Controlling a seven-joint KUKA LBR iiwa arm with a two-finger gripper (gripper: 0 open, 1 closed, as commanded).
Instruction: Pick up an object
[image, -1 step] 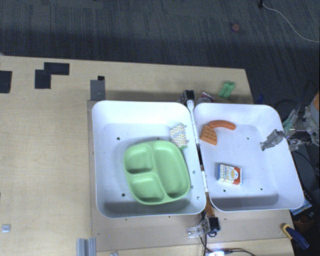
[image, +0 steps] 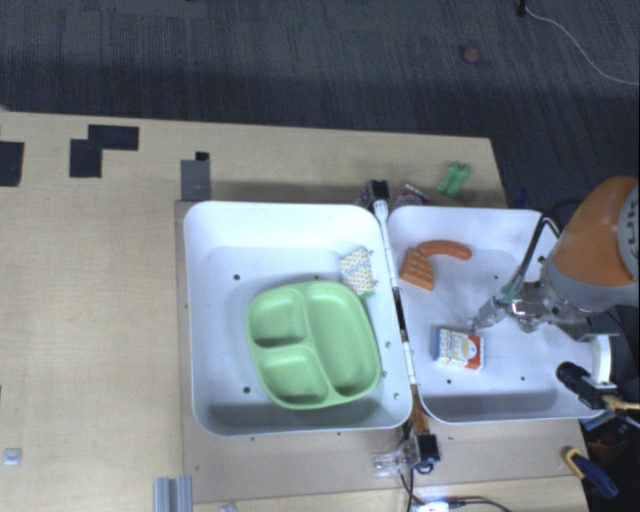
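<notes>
Right bin (image: 520, 395): end effector (image: 497, 310) hangs low over the floor, just right of a small red-and-white carton (image: 458, 348); cannot tell how it is set, nothing visibly gripped. Orange wedge (image: 418, 269) and sausage-shaped piece (image: 444, 249) lie near the far wall. Left bin (image: 215, 300): green divided plate (image: 313, 342), patterned packet (image: 357, 270) at its far-right corner.

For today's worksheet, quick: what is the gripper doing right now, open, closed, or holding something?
Gripper: cannot be told; it sits in the right bin beside the carton.
</notes>
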